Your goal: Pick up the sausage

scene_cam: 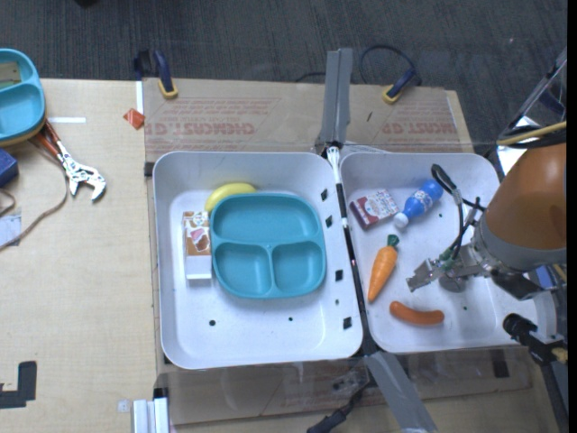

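The sausage (416, 313) is a short orange-red link lying flat near the front of the right bin (397, 341). My gripper (424, 278) hangs just above and slightly behind it, low over the bin floor, its metal fingers pointing left. Nothing is visible between the fingers, and the sausage lies apart from them on the bin floor. The arm with its orange band (539, 197) comes in from the right.
A toy carrot (383, 270) lies left of the gripper. Behind it are a red-and-white packet (373, 208) and a blue-capped bottle (419, 203). The left bin (171, 269) holds a teal divided plate (268, 244), a banana (231, 192) and a small box (196, 244).
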Robot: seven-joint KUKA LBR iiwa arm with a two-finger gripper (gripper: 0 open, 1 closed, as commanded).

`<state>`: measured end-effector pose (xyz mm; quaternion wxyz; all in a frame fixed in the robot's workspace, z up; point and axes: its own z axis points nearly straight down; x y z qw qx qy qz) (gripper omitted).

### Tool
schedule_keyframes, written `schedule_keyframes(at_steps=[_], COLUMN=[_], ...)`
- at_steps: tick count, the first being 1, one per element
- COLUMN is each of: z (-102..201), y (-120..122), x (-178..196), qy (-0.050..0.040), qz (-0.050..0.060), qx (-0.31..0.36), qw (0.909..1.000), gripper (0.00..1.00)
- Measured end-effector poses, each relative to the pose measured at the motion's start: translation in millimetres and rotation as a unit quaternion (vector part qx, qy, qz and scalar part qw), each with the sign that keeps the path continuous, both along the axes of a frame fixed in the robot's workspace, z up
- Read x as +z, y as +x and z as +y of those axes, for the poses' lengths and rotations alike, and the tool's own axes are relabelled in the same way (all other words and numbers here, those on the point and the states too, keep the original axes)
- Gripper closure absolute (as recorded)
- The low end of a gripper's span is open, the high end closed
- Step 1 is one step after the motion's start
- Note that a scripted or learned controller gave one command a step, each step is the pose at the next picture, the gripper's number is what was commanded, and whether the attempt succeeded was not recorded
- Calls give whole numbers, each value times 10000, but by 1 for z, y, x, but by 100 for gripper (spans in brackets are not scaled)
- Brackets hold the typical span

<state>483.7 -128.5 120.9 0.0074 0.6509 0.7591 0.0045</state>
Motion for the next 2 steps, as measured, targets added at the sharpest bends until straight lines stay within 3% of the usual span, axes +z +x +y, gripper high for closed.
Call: schedule_keyframes(at_steps=[1, 2], z=[-1, 47], y=[1, -5], x=[8, 128], qy=[2, 12], qz=[7, 96], qx=[-20, -719], qw=[10000, 9974], gripper=[100, 100])
